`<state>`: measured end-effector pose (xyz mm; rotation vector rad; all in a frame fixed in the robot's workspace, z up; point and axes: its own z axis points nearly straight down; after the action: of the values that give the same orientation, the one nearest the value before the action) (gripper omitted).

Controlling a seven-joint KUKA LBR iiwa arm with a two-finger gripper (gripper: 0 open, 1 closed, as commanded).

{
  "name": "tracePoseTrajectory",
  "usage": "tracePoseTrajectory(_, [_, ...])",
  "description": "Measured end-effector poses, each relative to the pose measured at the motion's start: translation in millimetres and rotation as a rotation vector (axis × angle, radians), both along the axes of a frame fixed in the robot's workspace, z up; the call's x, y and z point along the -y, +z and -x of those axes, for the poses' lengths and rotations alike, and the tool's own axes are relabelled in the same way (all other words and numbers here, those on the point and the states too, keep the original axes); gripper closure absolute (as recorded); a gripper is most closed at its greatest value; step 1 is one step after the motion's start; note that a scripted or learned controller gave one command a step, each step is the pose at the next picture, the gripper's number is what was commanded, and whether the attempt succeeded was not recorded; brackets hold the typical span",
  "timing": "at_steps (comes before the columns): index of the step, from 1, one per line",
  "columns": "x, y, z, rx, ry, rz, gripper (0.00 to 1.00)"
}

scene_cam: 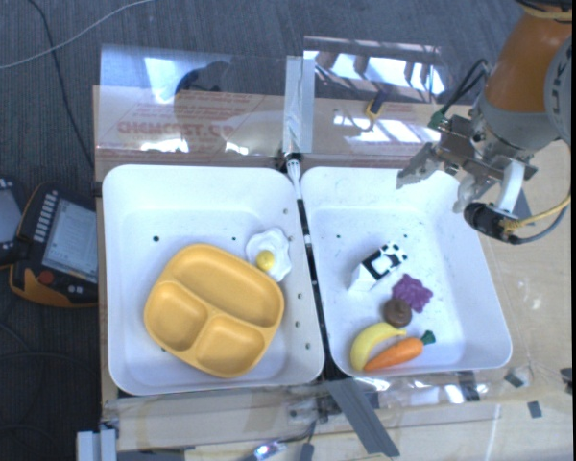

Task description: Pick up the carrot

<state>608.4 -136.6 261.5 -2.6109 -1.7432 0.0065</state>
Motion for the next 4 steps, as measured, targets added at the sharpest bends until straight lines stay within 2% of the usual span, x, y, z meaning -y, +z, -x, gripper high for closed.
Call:
tracePoseTrajectory(1, [-35.1,-93.9,87.0,-0.001,-0.017,-0.002,0.0])
tracePoseTrajectory(2, [-33.0,-169.1,120.6,0.013,-0.069,-0.001,0.0])
tracePoseTrajectory(3, [-36.3,5.7,102.8,0.003,0.165,0.001,0.0])
tracePoseTrajectory(4, [-36.4,-130.8,125.9,-0.001,0.089,-0.003,0.0])
